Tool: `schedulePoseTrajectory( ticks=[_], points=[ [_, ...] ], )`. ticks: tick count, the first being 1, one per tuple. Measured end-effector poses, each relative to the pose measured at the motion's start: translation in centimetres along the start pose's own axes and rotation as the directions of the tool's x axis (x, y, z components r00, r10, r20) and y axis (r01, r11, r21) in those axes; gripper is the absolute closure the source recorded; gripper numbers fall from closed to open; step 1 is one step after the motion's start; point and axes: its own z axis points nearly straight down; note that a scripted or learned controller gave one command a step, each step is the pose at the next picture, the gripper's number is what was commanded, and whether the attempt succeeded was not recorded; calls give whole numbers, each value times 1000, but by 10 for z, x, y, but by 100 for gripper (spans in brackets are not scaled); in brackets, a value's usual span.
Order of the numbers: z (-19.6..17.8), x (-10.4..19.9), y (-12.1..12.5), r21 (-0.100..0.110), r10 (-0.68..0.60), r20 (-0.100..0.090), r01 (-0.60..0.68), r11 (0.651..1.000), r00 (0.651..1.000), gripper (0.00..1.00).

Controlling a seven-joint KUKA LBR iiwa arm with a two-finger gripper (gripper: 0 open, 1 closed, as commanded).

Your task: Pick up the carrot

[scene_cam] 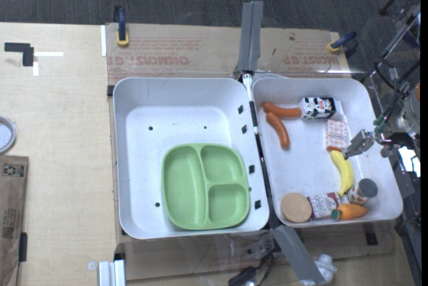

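The carrot, small and orange with a green tip, lies in the front right corner of the right bin. It sits between a small printed box and a grey can. My gripper hangs at the right bin's right side, above the top end of the banana. It is well behind the carrot and apart from it. Nothing shows in the gripper.
The right bin also holds two orange-red sausages, a cow-print carton, a printed packet and a round tan biscuit. A green divided plate lies in the left bin.
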Motion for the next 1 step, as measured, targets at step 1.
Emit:
schedulePoseTrajectory(
  ticks=[1],
  points=[
    [137,-22,-9,-3,-209,0,209,978,978,0]
  ],
)
